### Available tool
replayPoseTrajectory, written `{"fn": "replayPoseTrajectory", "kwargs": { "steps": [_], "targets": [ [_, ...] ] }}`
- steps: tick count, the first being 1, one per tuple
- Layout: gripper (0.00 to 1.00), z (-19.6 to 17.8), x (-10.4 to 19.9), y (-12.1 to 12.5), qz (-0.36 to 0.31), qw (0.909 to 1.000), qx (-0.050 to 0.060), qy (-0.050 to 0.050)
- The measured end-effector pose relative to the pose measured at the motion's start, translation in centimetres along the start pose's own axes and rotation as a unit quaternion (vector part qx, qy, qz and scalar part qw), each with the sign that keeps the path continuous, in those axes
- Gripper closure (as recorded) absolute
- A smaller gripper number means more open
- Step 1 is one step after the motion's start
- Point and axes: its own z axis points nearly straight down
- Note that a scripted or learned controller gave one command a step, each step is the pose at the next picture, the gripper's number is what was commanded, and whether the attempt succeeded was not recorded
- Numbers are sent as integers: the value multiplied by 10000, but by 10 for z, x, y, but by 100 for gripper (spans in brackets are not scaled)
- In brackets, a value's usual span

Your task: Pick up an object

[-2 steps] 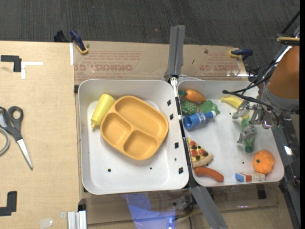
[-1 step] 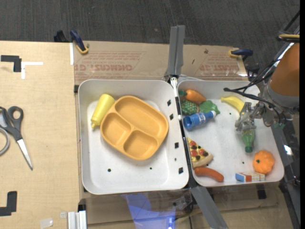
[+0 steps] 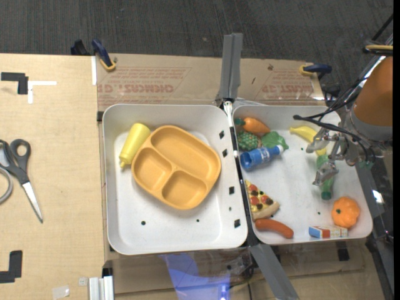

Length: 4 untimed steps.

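Note:
My gripper [image 3: 325, 175] hangs over the right side of the right bin [image 3: 294, 195], below the arm's orange band. Directly under it lies a small green object [image 3: 326, 193], partly covered by the gripper. Whether they touch I cannot tell. A yellow banana [image 3: 304, 132] lies just up and left of the gripper. An orange pumpkin-like toy [image 3: 345, 212] sits below and right of it. Further left in this bin are a carrot [image 3: 255, 125], a blue bottle [image 3: 259, 157] and a green knobbly toy [image 3: 247, 141].
A pizza slice [image 3: 259, 200], a red sausage [image 3: 274, 229] and a small box [image 3: 329, 232] lie along the right bin's front. The left bin [image 3: 125, 224] holds a yellow divided plate [image 3: 175, 166] and a yellow bottle [image 3: 134, 143]. Scissors [image 3: 22, 174] lie on the bench at left.

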Motion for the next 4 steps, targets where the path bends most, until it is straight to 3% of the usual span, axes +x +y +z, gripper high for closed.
{"fn": "replayPoseTrajectory", "kwargs": {
  "steps": [1,2,3,4],
  "targets": [
    [100,-11,-2,0,-4,10000,9,-29],
    [0,-11,-2,0,-5,10000,8,-28],
    [0,11,10,-2,47,10000,-14,42],
    [100,1,8,-2,40,10000,-5,14]
  ]
}}
